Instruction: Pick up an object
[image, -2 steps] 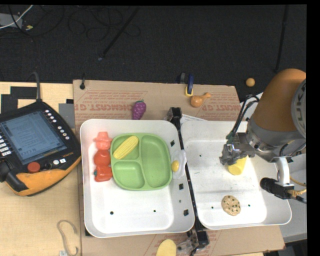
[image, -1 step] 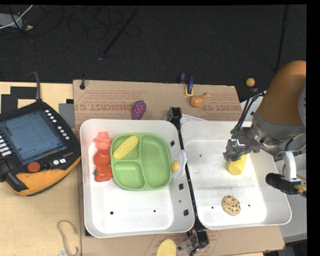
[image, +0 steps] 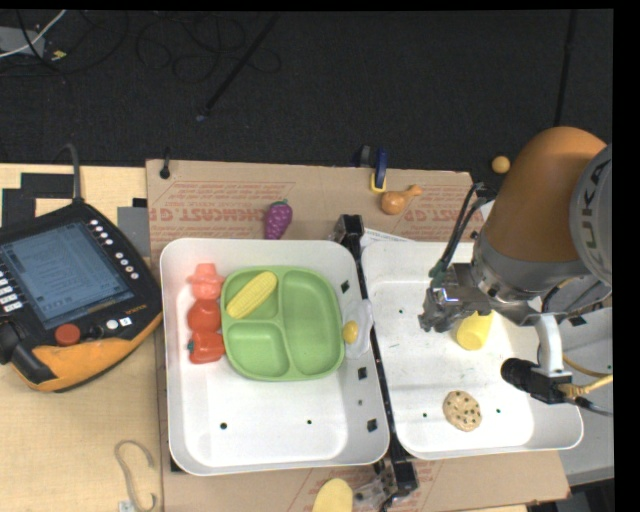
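Touching the claw (image: 441, 310), yellow cup (image: 474, 330), just right

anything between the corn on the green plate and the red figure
No. In the camera view, the corn and red figure are separated by plate rim alone.

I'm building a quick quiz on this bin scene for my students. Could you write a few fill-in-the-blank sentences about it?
1. The corn cob lies in a compartment of the ____ divided plate.
2. The cookie lies in the ____ bin.
3. The gripper is beside a ____ block.
4. The red figure stands to the ____ of the plate.

Missing words: green; right; yellow; left
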